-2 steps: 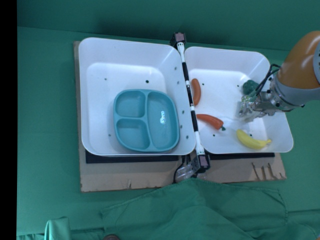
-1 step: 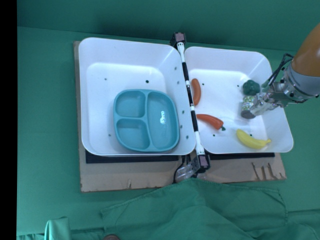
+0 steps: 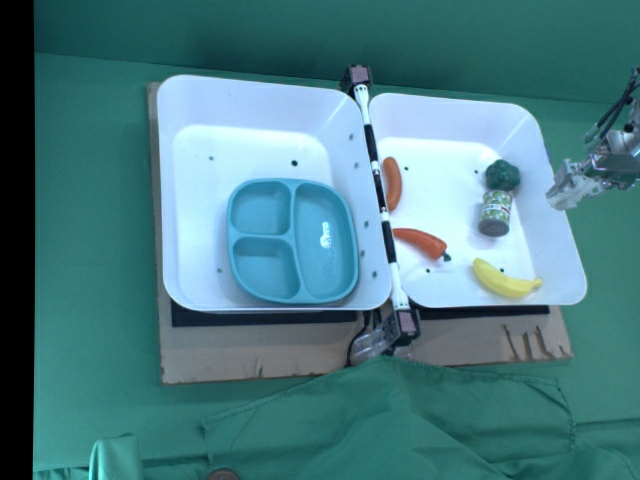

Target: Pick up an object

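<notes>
Still pre-grasp: the gripper point(image 3: 566, 190) is hanging just outside the right bin point(image 3: 560, 258), off its right rim, carrying nothing; can't tell its opening from this angle. Candidates are all sitting in that bin: green lump point(image 3: 502, 174), small can point(image 3: 495, 213) just below it, banana point(image 3: 506, 279) near the front, red pepper point(image 3: 420, 240) and sausage point(image 3: 392, 183) by the divider. Likely next: moving in over the rim, centring above the can or lump, then descending.

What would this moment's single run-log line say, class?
pincer: at right bin's right rim, holding nothing | right bin: banana, can, broccoli, chili, sausage | left bin: divided plate
</notes>
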### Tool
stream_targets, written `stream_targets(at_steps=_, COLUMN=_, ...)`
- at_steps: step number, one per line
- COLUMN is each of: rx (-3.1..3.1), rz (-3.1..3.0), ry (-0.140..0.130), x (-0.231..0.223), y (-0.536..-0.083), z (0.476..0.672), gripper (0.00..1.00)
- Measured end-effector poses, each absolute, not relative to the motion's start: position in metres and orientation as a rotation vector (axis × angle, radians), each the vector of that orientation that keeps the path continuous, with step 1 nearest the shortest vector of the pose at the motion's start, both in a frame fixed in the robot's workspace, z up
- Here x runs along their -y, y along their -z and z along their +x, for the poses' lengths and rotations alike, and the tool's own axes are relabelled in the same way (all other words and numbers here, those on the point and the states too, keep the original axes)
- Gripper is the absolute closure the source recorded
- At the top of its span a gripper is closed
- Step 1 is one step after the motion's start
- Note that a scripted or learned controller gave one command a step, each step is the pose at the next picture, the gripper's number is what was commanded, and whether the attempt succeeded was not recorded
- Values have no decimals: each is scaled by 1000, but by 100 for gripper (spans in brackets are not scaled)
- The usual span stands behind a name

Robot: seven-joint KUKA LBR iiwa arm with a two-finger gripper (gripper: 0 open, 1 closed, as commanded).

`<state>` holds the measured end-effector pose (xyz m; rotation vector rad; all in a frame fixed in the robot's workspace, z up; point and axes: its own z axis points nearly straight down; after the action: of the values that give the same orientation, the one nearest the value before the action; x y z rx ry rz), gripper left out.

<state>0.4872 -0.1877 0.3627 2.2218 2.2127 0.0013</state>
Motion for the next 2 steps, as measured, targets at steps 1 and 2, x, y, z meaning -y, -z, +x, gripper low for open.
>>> stream_targets(at_steps=1, rx=-2213, rz=2224, ry=0, x=188, y=-356, z=467, gripper=100)
stream_targets(at_steps=2, rx=-2213, rz=2224, ry=-1, x=187, y=-325, z=467, gripper=100)
